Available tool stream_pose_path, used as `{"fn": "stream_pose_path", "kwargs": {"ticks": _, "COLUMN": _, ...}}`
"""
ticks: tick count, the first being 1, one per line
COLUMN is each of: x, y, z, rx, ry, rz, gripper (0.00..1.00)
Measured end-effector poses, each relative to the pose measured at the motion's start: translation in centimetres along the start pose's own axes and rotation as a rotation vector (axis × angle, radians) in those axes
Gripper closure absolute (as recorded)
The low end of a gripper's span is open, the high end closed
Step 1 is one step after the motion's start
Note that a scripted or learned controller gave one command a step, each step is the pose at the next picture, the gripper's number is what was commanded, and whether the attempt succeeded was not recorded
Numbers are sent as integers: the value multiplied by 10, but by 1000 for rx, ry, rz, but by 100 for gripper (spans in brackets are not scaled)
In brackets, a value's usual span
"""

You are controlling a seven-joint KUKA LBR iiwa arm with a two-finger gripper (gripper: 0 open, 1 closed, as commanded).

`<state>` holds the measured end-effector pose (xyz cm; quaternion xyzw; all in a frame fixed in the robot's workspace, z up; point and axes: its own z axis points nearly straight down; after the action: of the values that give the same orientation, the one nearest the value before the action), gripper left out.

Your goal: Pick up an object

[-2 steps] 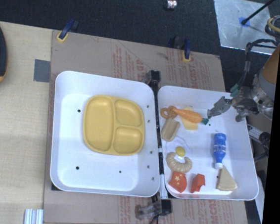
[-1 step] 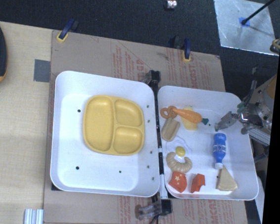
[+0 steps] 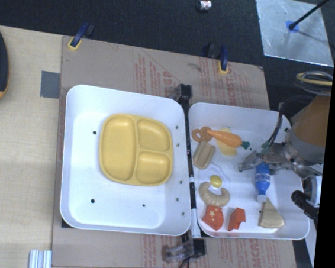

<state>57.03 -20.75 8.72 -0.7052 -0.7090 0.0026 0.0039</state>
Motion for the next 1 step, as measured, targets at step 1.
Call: {"fn": "stream_pose_path", "kwargs": {"ticks": 1, "x": -2, "y": 1, "z": -16, "rx": -6, "ry": -3, "rz": 1, "gripper": 100}}
